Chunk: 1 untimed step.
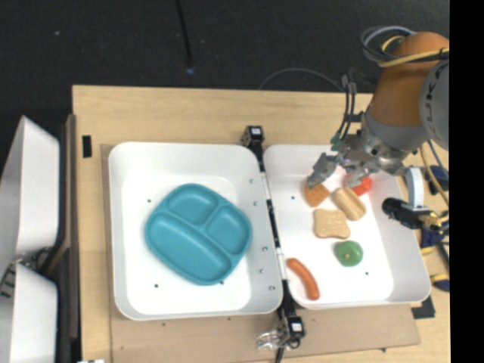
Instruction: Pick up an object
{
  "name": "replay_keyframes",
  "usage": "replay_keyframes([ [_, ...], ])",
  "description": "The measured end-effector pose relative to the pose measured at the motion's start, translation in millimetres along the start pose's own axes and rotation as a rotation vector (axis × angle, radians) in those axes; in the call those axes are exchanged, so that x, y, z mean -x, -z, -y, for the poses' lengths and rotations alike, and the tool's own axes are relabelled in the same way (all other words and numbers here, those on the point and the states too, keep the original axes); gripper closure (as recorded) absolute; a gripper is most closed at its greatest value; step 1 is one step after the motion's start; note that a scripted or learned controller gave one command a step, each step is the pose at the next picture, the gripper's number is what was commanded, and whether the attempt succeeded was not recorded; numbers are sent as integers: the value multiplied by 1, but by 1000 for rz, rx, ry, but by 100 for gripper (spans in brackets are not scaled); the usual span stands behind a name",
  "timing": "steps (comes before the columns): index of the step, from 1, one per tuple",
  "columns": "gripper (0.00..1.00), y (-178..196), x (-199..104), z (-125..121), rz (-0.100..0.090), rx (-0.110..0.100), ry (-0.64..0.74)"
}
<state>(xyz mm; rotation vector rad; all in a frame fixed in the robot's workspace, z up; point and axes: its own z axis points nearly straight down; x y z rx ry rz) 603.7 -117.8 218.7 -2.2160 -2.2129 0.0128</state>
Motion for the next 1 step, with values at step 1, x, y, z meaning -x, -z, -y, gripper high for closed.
replay_keyframes([
  [1, 0, 8, 0, -3, 2, 14, 3],
])
